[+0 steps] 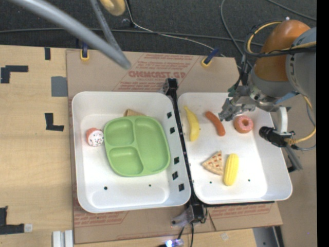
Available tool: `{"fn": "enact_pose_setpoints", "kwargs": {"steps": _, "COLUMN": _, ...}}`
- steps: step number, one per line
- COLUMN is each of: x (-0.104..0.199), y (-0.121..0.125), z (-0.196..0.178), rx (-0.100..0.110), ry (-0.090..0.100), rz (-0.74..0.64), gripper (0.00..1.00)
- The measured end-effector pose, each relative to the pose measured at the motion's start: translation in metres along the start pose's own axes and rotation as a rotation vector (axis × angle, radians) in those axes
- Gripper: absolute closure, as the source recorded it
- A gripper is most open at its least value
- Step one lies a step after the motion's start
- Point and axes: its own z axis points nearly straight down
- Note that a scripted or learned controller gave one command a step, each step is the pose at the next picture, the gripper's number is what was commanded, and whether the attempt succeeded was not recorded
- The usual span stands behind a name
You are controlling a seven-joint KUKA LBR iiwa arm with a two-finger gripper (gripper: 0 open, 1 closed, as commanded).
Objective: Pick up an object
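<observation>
The grey arm's pincer (230,110) hung low over the right white bin (267,187), its tip between a red-orange sausage (215,123) and a pink-iced doughnut (243,124); whether its fingers stood wide or narrow could not be told from this slanted view, and nothing was seen between them. The sausage lay just to the pincer's left on the bin floor, the doughnut just below and to its right. Farther left in the same bin lay a yellow banana (193,124), close to the wall shared with the neighbouring bin. Near the front of the bin, a pizza slice (213,163) rested beside a corn cob (231,169), the two touching or nearly so. The arm's orange band (280,45) showed above the wrist at the upper right. In the left white bin (128,199), a green divided plate (137,145) sat in the middle, with a small pink-and-white speckled item (94,137) at its left edge. Both bins stood on brown cardboard (154,71) laid over the counter (31,153).
</observation>
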Motion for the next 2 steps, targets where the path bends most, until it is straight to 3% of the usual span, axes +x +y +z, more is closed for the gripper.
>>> {"fn": "enact_pose_setpoints", "kwargs": {"steps": 1, "x": 0.003, "y": 0.004, "z": -0.043, "rx": 0.0, "ry": 0.0, "rz": 0.0, "gripper": 1.0}}
{"fn": "enact_pose_setpoints", "kwargs": {"steps": 2, "x": 0.003, "y": 0.005, "z": -0.061, "rx": 0.003, "ry": 0.001, "rz": 0.0, "gripper": 1.0}}
